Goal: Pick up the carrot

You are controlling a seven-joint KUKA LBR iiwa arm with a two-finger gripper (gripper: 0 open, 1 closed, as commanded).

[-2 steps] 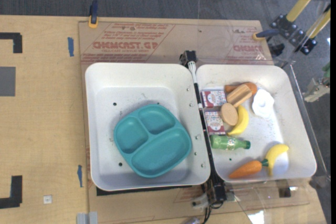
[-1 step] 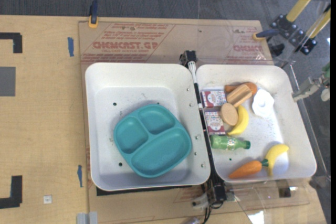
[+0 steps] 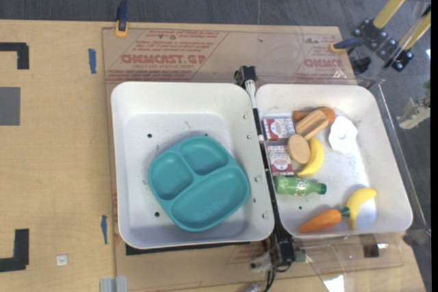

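The carrot (image 3: 321,220) lies in the right bin (image 3: 393,147), just on the near side of the green bottle (image 3: 300,186) and a little to its right, orange tip pointing left and leafy end touching a yellow and white piece (image 3: 363,205); whether my gripper is wide or narrow I cannot tell. Beyond the bottle's cap the floor is bare up to the banana (image 3: 315,157), giving room above the carrot, but the bin's near wall runs close along its other side, further from the bottle
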